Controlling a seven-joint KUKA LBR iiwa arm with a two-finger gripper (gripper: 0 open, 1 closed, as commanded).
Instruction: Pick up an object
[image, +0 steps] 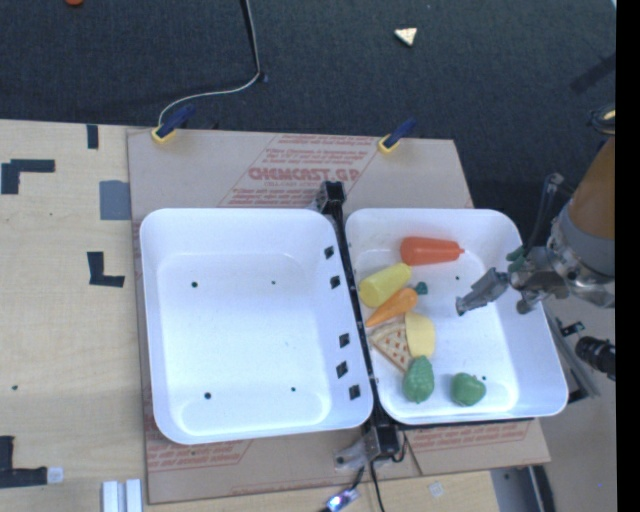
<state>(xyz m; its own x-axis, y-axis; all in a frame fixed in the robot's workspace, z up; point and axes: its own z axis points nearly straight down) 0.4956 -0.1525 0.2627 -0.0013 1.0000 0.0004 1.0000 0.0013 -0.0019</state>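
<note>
We judge the toy carrot (431, 250) light, rigid, slick; grip across its middle. Gripper (478, 297) hovers right of it, apparently holding nothing; how far it's open we cannot tell.

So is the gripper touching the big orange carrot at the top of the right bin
Apart. In the camera view the gripper hangs over bare white bin floor, lower and to the right of the big orange carrot, with a clear strip of the right bin between them.
</note>
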